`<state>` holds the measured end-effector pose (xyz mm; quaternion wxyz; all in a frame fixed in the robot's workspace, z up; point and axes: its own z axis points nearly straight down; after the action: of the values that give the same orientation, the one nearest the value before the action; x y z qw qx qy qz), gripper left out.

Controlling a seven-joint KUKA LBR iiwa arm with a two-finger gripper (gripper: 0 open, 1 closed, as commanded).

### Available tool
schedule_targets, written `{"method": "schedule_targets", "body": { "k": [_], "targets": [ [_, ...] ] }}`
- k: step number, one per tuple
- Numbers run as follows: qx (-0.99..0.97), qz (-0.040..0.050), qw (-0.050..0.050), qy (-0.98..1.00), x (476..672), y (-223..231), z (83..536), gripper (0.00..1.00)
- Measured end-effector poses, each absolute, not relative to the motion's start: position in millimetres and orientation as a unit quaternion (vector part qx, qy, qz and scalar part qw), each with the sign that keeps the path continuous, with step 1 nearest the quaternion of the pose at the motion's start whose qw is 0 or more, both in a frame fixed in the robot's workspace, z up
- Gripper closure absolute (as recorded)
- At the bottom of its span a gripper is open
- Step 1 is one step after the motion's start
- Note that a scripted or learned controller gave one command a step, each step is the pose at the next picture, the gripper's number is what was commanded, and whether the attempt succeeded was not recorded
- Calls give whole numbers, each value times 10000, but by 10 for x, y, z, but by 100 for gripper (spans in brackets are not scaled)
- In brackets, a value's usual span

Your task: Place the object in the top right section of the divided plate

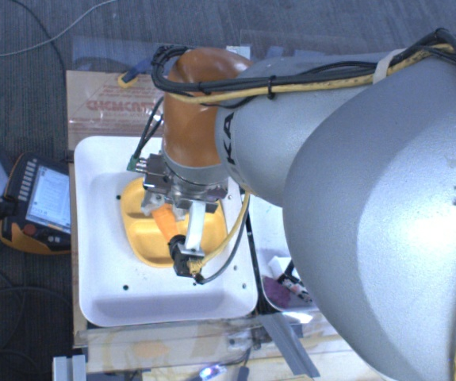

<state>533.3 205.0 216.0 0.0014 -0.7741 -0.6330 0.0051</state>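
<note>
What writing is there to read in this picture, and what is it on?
"KA": black letters on the grey arm, the rest of the word hidden.
Red print on the cardboard: too blurred to read.
Screen of the handheld controller: too small to read.

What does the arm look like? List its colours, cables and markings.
The arm is bulky, rounded and light grey, with an orange band above the wrist. Black and yellow cables run along it, bound with pale tape. Black lettering shows partly on the grey casing. The tool is grey metal.
</note>
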Motion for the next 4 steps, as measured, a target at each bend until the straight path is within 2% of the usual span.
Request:
{"method": "schedule_targets", "body": {
  "k": [1, 2, 3, 4],
  "targets": [
    [-7796, -11, -4, -6263, 5554, 1707, 1262, 100],
    [-7580, -153, -30, -6520, 5368, 1523, 1179, 100],
    [-7447, -110, 60, -6673, 5718, 1354, 1190, 100],
    [-6818, 34, 11, -7316, 5826, 567, 1794, 100]
  ]
}}
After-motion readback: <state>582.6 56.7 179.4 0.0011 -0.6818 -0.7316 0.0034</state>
